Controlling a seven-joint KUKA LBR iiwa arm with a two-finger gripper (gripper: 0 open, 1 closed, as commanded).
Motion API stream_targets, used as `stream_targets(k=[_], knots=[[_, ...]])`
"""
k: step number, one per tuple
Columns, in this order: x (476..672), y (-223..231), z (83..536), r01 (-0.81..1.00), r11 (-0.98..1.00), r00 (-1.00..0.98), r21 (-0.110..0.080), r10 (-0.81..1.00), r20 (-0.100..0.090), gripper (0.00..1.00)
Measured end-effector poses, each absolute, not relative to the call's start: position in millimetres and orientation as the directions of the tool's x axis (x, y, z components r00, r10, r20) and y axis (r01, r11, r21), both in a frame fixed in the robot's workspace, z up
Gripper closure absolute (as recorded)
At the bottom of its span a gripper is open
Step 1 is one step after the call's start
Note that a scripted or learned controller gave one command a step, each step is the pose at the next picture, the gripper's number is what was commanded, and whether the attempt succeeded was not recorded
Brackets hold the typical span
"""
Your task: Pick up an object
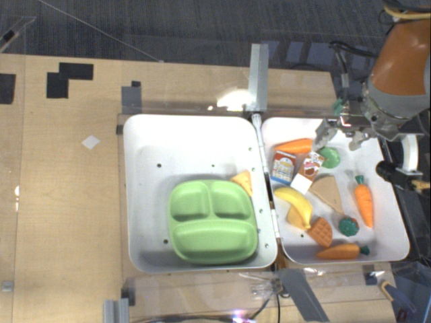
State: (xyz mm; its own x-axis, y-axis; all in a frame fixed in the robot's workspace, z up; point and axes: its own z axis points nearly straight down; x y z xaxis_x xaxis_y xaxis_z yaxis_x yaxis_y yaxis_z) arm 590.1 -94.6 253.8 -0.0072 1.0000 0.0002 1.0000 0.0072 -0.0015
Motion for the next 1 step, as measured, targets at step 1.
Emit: stream_targets(k=[1], knots=[[568.7, -118.9, 133.6, 1.0, -0.012, 0.012, -0.003, 1.0, 0.0, 0.0]])
